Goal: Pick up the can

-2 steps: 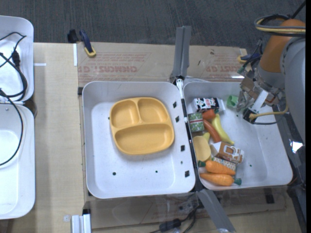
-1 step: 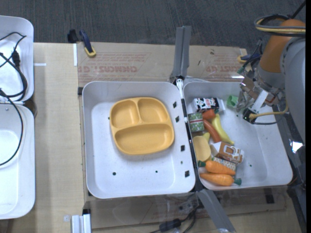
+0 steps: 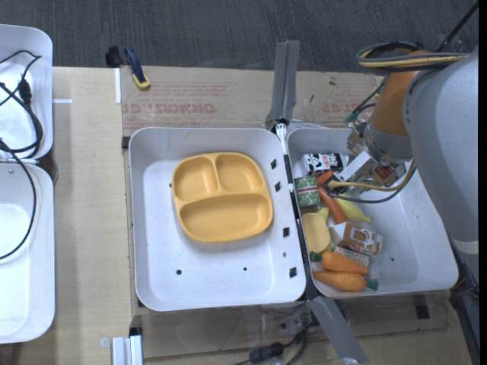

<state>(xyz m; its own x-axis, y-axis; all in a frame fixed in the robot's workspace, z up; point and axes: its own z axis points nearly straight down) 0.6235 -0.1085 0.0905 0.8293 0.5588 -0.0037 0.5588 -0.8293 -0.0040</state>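
Observation:
The can (image 3: 307,191), small with a green label, stands at the left wall of the right bin (image 3: 426,272). It sits among other items, just below a black and white carton (image 3: 323,161). My gripper (image 3: 371,172) hangs low over the upper middle of the right bin, to the right of the can and apart from it. The arm's grey body covers the bin's right side.
Carrots (image 3: 344,262), a long orange carrot (image 3: 332,202), a banana (image 3: 351,208), a yellow piece (image 3: 316,236) and a snack packet (image 3: 358,239) crowd the right bin's left half. A yellow divided plate (image 3: 221,196) lies in the left bin (image 3: 152,280).

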